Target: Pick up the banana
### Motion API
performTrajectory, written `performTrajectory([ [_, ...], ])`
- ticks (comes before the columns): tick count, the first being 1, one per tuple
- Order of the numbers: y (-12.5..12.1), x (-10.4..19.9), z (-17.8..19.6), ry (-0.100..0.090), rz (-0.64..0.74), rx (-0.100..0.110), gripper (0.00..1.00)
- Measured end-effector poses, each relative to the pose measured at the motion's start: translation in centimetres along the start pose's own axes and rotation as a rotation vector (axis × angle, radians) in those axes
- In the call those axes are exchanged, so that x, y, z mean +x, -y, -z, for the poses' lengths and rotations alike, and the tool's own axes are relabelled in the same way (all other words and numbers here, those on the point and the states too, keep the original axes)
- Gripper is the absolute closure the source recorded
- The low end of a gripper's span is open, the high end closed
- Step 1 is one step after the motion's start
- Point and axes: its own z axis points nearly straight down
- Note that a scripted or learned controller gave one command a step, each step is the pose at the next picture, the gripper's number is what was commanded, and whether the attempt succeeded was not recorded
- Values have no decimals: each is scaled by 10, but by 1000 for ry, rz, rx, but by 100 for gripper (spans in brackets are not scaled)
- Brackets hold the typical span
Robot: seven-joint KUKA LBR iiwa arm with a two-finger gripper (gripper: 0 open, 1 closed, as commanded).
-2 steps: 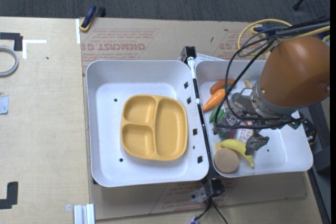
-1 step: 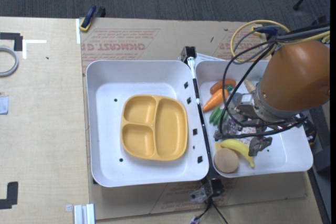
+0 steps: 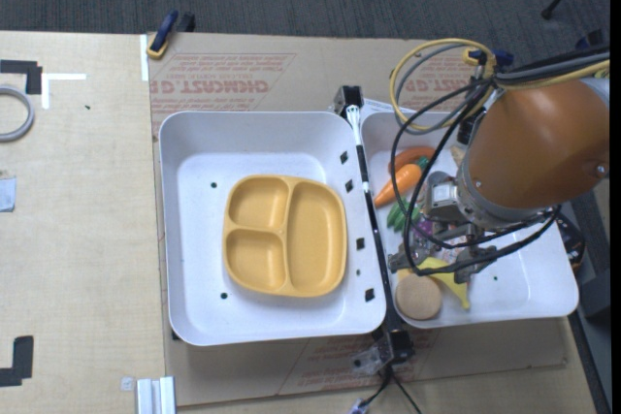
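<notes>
Cardboard sheet (image 3: 233,78) covers the bench under two white bins; printed lettering shows along its near and far margins. Nearest in the right bin (image 3: 529,291), by its near-left corner, sits a round tan item (image 3: 419,298), bun-like, close to the divider between the bins. Touching its upper right edge is the banana (image 3: 449,283), yellow, partly covered by cables and the gripper body. Its visible length runs on a diagonal, one end near the round item's top at the left, the other end pointing toward the near right, tapering down past the bun. The full curve is not readable. Just above it hangs the gripper (image 3: 448,242), a cluster of grey and black metal with purple wiring, below the arm's large orange band (image 3: 543,145). Its fingers are hidden by the wrist and cables, so how wide they stand cannot be told, nor whether anything sits between them. Further back, a green item (image 3: 400,214) pokes out beside the gripper, and an orange carrot (image 3: 400,181) lies angled against the bin's left wall. The left bin (image 3: 194,238) holds a yellow divided plate (image 3: 287,235) with three compartments, roughly centred. Beyond the bins, a blue-and-yellow clamp (image 3: 163,34) sits at the cardboard's far-left corner, and yellow cable (image 3: 437,53) loops above the arm.
</notes>
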Motion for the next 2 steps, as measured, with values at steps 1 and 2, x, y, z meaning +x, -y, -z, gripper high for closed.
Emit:
performTrajectory([
  [1, 2, 14, 0, 1, 524, -2, 0],
  [2, 13, 63, -98, -1, 761, -1, 0],
])
